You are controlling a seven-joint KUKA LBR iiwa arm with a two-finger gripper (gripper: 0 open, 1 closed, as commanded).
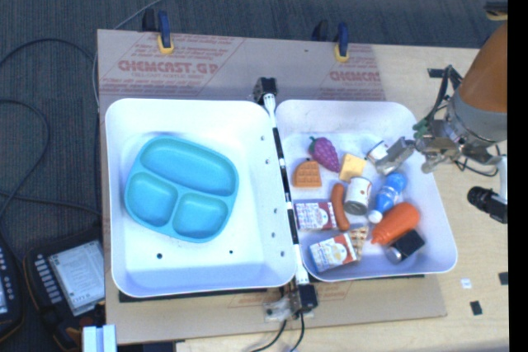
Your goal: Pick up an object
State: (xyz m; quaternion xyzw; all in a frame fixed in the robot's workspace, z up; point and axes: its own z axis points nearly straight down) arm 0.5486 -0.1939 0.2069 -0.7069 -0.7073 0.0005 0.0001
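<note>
The right bin [429, 264] holds several small items: purple grapes [324, 151], an orange waffle [307, 174], a yellow cheese wedge [352, 166], a sausage [339, 206], a silver can [358, 195], a blue bottle [388, 192], an orange bottle [396, 222], a black block [407, 245] and two red-and-white cartons [313, 215] [332, 251]. My gripper [412, 154] hovers over the bin's upper right part, just above the blue bottle and right of the cheese. It stands open, and nothing sits between its fingers.
The left bin [124, 260] carries a blue divided plate [181, 187]. A black clip [266, 88] sits where the two bins meet at the back. Cables and a device [66, 276] lie on the floor to the left.
</note>
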